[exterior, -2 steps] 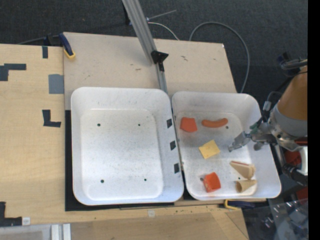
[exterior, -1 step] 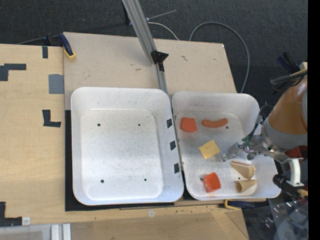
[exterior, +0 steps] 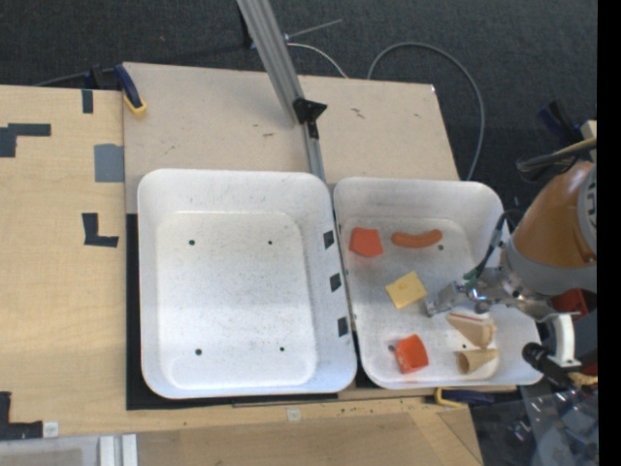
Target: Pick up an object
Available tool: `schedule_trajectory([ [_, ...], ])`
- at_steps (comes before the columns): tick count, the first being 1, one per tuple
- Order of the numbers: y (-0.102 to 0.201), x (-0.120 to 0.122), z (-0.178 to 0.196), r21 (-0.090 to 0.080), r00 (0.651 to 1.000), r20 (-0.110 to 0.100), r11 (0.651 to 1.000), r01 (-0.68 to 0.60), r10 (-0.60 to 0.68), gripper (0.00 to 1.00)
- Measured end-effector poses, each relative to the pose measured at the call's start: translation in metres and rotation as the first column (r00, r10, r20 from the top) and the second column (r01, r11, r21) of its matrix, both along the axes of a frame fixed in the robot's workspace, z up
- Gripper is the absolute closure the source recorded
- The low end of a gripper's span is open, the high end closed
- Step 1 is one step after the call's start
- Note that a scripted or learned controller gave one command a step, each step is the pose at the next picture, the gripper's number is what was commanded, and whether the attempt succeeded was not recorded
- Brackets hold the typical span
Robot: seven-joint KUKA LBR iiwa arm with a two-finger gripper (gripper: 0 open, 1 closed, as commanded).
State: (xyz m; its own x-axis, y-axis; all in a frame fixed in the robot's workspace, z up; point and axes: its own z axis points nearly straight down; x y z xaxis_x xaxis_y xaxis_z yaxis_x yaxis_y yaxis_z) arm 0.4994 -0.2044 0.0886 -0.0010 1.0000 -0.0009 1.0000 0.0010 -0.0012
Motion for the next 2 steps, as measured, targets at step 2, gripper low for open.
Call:
schedule_trajectory([
  [2,-0.001,-0.005,0.071,-0.001,1.0,0.005,1.0,0.0,0.0,1.0],
])
